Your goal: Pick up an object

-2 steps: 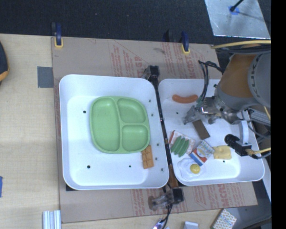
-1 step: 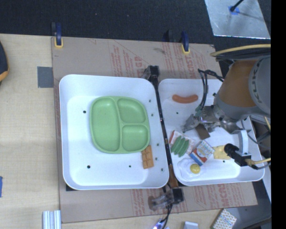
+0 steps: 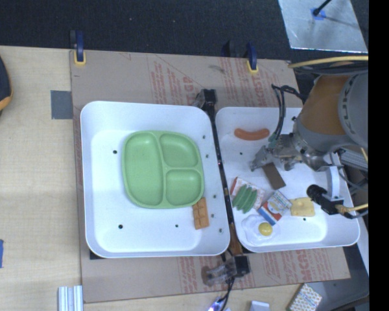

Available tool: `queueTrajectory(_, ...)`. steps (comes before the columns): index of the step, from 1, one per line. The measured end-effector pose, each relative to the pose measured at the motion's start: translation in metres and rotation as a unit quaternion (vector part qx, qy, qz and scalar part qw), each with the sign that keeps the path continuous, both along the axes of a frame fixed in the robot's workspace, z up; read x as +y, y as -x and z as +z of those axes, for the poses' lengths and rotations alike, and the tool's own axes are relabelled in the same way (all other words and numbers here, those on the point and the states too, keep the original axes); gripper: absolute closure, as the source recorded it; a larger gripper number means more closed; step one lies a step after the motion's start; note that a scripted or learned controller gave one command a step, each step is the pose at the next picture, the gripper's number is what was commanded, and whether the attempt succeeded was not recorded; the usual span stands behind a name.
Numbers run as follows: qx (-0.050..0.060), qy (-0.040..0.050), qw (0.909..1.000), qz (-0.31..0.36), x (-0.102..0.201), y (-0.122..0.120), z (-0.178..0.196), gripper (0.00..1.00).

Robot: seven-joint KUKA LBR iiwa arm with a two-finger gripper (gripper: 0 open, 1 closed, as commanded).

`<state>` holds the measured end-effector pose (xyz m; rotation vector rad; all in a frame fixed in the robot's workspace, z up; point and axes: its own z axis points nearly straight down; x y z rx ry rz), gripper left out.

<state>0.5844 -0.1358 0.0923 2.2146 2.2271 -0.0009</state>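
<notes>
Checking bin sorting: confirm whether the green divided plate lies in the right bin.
No, the green divided plastic plate lies in the left white bin.

grey arm with gripper (image 3: 267, 162) low over right bin (image 3: 340, 238) near hot dog (image 3: 251, 133), green beans (image 3: 244, 197), fried egg (image 3: 259, 227), cheese wedge (image 3: 303, 207); left bin (image 3: 97, 173) holds green divided plate (image 3: 162, 169) and cracker (image 3: 200, 214).

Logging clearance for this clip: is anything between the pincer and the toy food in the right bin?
Nothing visible blocks it. The pincer hangs inside the right bin; the sausage lies beyond it, the green pods and fried egg nearer the camera, all uncovered.
</notes>
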Motion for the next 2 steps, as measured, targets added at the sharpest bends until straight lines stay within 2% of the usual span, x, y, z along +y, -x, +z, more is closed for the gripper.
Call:
queueTrajectory(1, 0.002, -0.0001, 1.0000, 0.001, -0.001, 0.001, 0.010, 1.00)
queueTrajectory(2, -0.004, -0.0020, 1.0000, 0.004, 0.089, -0.025, 0.106, 1.00)
